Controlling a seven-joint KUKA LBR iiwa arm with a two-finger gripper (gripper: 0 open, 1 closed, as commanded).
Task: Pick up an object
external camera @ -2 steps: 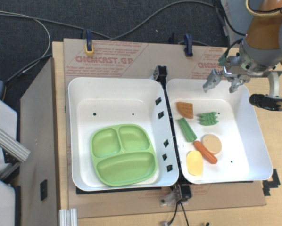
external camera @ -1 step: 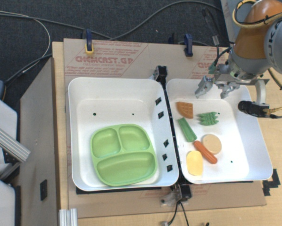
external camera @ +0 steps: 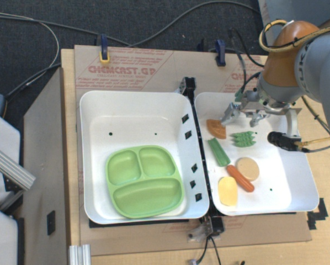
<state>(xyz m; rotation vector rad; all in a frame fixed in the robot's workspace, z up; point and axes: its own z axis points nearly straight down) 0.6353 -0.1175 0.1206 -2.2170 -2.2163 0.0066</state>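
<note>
Camera view: we see the gripper (external camera: 243, 115) hanging over the back of the right bin (external camera: 297, 195), fingers spread apart with nothing between them. We use the green leafy piece (external camera: 243, 139) as landmark: it lies just below the gripper. The orange-brown piece (external camera: 216, 128) sits left of it, the green pickle (external camera: 219, 152) lower left, the round bun (external camera: 248, 168) below. The carrot (external camera: 240, 178) touches the bun, and the yellow slice (external camera: 228, 192) lies further below. We see the green divided tray (external camera: 145, 180) in the left bin (external camera: 93, 120), far left of it.
</note>
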